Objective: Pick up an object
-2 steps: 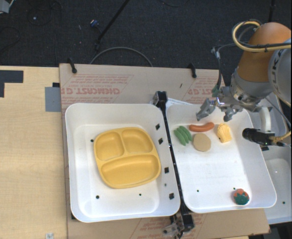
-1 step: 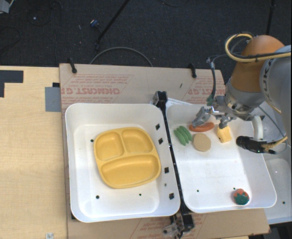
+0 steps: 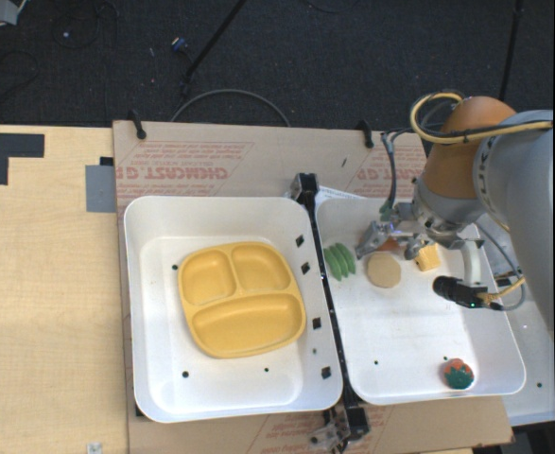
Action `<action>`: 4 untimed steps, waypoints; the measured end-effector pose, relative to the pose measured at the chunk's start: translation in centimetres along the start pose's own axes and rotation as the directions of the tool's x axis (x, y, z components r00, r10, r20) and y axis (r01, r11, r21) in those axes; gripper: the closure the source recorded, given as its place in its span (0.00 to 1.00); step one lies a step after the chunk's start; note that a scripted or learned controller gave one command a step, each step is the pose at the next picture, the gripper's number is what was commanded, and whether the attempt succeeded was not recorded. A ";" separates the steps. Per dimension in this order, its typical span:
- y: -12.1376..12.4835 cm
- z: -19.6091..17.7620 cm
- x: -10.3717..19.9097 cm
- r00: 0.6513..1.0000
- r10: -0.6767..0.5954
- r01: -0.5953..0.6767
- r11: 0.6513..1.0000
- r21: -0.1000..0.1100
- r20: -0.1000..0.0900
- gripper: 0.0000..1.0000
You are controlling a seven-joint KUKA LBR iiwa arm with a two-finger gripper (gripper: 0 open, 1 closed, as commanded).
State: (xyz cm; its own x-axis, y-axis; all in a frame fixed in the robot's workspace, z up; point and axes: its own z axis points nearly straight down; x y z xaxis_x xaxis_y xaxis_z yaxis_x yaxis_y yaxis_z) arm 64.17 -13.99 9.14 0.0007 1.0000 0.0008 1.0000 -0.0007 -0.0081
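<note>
A tan disc (image 3: 384,271) lies on the floor of the right bin (image 3: 419,367), just beside and slightly nearer the camera than the gripper (image 3: 388,237). It looks the likeliest thing to be picked, since it sits closest to the gripper's tip.

Going from near to far: a small ball (image 3: 458,374), red and green, rests alone in the right bin's near corner, well apart from the arm. In the left bin (image 3: 154,348) a yellow tray (image 3: 242,298) with three compartments lies flat, filling most of the floor. Farther back, a green ridged piece (image 3: 339,261) lies against the divider between the bins. Next to it is the tan disc, loose and flat. A yellow block (image 3: 427,256) sits just right of the disc, under the wrist.

The gripper hangs low over the far part of the right bin, reaching in from the right. Whether its fingers are spread or closed cannot be told. Nothing is seen between them, so the disc appears ungrasped.
</note>
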 end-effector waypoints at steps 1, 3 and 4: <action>0.0 0.4 0.1 1.000 0.000 0.000 1.000 -0.004 0.000 0.00; -0.3 -5.0 0.1 1.000 0.003 -0.003 1.000 -0.011 0.001 1.00; -1.0 -10.0 0.6 1.000 -0.002 0.002 1.000 -0.011 0.001 1.00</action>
State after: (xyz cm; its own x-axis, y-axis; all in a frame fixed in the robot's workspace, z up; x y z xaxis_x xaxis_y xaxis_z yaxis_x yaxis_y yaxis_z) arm 63.21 -13.39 19.12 -0.0014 1.0000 -0.0006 1.0000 0.0014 0.0029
